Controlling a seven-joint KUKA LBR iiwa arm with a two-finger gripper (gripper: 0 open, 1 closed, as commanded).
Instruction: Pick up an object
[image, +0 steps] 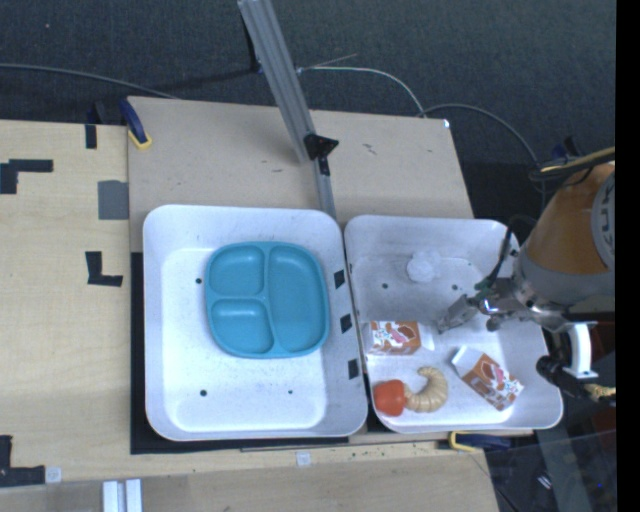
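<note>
Gripper (458, 314) poised low over the right bin (390, 240), nothing held.

The gripper is seen above bare bin floor, its dark fingers spread apart with nothing between them. Just below and left of it, a small red-and-white carton (393, 337) is laid flat. A second carton (488, 378) is set near the bin's right wall. At the front edge, a croissant (432, 391) is curled against a red tomato (391, 398), the two touching. A divided teal plate (268, 299) is placed in the left bin (180, 400).
</note>
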